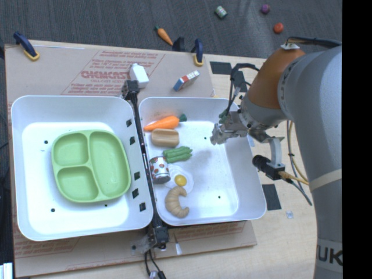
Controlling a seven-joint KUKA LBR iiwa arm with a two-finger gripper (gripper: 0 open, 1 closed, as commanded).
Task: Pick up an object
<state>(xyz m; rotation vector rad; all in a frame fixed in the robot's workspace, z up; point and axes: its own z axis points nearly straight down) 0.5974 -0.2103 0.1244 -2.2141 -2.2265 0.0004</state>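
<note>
The right white bin point(224, 182) holds several toy foods along its left side: an orange carrot point(163, 122), a tan bun point(165, 137), a green pod point(178, 154), a small can point(159, 168), a fried egg point(180, 181) and a croissant point(176, 202). My gripper point(220, 135) hangs over the bin's upper right part, to the right of the carrot and bun and apart from them. Nothing shows in its grasp. The grey arm with its orange band point(273, 83) reaches in from the right.
The left bin point(29, 214) holds a green divided plate point(90, 165). A black divider point(139, 150) runs between the bins. On the cardboard behind lie a white block point(138, 74) and a small red-and-blue item point(186, 81). Cables hang by the arm at right.
</note>
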